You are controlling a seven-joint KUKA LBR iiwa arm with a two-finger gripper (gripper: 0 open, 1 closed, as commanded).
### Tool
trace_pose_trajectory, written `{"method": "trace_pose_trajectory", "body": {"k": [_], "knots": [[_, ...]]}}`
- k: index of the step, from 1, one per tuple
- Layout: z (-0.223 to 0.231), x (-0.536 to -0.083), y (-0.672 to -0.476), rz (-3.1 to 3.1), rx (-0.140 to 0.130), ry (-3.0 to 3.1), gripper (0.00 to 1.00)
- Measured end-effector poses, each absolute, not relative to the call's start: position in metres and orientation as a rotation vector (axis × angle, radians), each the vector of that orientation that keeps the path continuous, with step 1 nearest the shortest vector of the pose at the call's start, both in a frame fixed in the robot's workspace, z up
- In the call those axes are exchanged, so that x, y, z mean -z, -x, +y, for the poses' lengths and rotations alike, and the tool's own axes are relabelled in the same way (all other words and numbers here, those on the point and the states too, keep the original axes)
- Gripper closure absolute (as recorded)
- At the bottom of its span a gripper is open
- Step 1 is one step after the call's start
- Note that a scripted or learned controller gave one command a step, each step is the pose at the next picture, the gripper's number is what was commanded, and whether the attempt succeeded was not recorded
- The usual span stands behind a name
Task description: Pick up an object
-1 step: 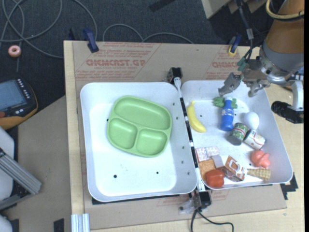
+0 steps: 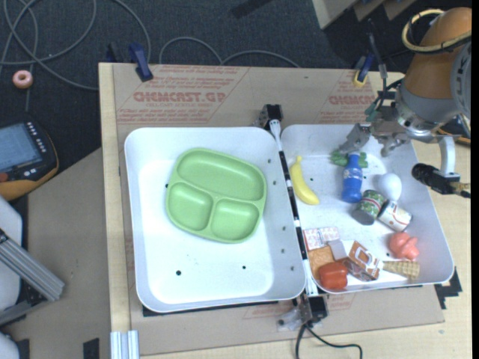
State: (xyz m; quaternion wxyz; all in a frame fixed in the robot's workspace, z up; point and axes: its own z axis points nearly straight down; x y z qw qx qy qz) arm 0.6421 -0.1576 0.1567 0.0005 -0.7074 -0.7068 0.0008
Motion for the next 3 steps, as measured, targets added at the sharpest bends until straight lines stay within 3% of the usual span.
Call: {"method": "trace_pose_trajectory", "body": {"k": [1,2,3], "knots": [[-0.144,-0.084,-0.642,-2.220,-0.002,2.220,0.00],[-0.144,-0.095,-0.643,-2.222,0.001,2.222,1.00],[-0.127,-0.140,-0.592,-2.221,0.000,2.221,1.00]]}}
